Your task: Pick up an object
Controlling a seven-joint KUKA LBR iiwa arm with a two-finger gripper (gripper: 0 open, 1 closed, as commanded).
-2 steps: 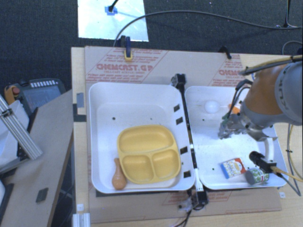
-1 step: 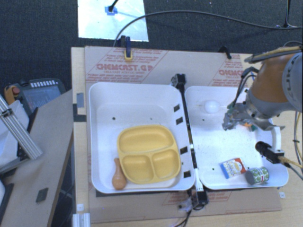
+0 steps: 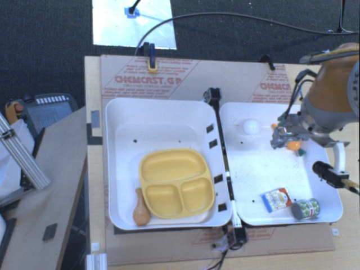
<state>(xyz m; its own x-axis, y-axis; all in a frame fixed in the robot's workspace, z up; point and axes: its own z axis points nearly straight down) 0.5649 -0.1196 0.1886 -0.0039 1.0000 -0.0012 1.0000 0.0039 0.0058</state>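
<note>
Two shallow white bins sit side by side on the bench. Starting at the left bin point(image 3: 121, 117), a yellow divided tray point(image 3: 175, 181) lies toward its 5 o'clock corner, and a tan wooden spoon point(image 3: 140, 208) rests just beside the tray's 8 o'clock edge. In the right bin point(image 3: 247, 201), a white ball point(image 3: 251, 126) lies near 11 o'clock, well apart from a small red, white and blue carton point(image 3: 276, 199) near 5 o'clock, with a green-labelled can point(image 3: 305, 208) lying on its side just beside the carton. The gripper point(image 3: 286, 136) hangs low at the bin's 1 o'clock area with a small orange object point(image 3: 293, 145) right at its tip; whether the jaws are apart or clamped on it cannot be told.
</note>
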